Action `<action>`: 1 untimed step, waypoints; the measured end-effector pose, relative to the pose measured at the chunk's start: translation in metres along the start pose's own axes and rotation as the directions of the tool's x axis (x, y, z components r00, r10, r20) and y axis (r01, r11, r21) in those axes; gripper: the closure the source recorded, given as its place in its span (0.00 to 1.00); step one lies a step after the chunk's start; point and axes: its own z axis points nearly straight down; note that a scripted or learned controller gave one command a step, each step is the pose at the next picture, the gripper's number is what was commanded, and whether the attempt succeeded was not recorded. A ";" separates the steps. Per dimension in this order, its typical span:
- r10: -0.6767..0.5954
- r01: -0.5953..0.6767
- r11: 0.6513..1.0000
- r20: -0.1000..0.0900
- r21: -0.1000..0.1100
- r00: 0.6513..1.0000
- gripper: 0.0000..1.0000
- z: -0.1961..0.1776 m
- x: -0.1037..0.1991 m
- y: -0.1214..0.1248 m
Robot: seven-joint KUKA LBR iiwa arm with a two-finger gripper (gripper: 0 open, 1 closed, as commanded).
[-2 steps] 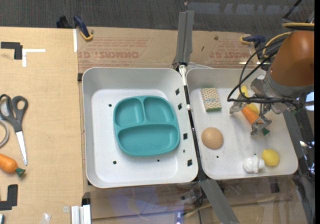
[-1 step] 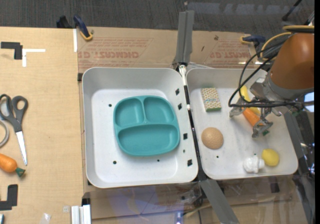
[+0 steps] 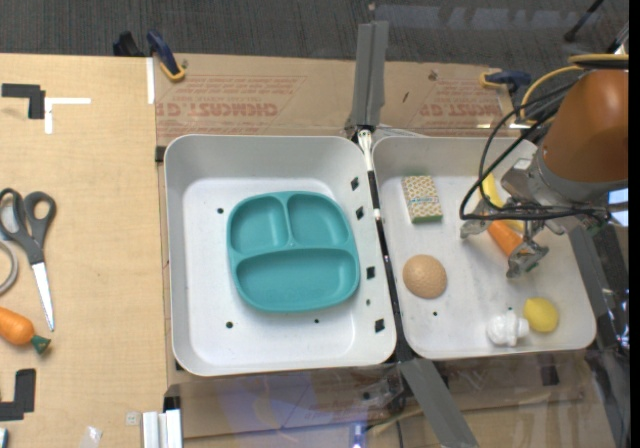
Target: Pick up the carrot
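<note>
In the right bin [image 3: 575, 336], the carrot [image 3: 505, 235] is seen gripped between the fingers of the gripper [image 3: 503, 242], near the yellow lemon [image 3: 541, 315].

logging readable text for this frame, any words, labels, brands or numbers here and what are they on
Red print on the cardboard sheet behind the bins appears upside down and mirrored; too blurred to read with confidence.
Patterned sponge-like block in the right bin: no legible text.
Teal divided plate: no text visible.

Red print on the cardboard sheet [image 3: 260, 101] behind the bins ran mirrored, part resembling "CHEMCAST", remainder was unreadable
</note>
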 end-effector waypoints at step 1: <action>-0.006 0.006 1.000 0.000 0.000 1.000 0.00 0.000 0.054 0.014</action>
